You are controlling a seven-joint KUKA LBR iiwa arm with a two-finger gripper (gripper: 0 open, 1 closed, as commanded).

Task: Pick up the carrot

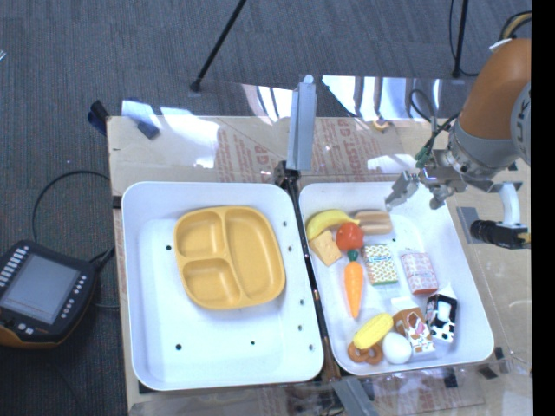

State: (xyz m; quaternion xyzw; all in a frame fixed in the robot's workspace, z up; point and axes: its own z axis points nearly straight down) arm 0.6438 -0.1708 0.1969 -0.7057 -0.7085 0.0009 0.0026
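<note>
The carrot (354,287) is orange with a green top and lies lengthwise near the middle of the right bin (464,267). A red tomato (349,235) sits just above its green end. My gripper (418,189) hangs over the bin's far edge, up and to the right of the carrot and well apart from it. Its two fingers are spread, one finger (397,191) on the left and the other toward the right, with nothing between them.
Around the carrot lie a banana (325,221), a hot dog bun (375,223), a cracker (327,248), two small boxes (381,264), a corn cob (373,330), a pretzel (364,353), an egg (396,348) and a milk carton (442,317). The left bin (147,319) bears a yellow divided plate (230,256).
</note>
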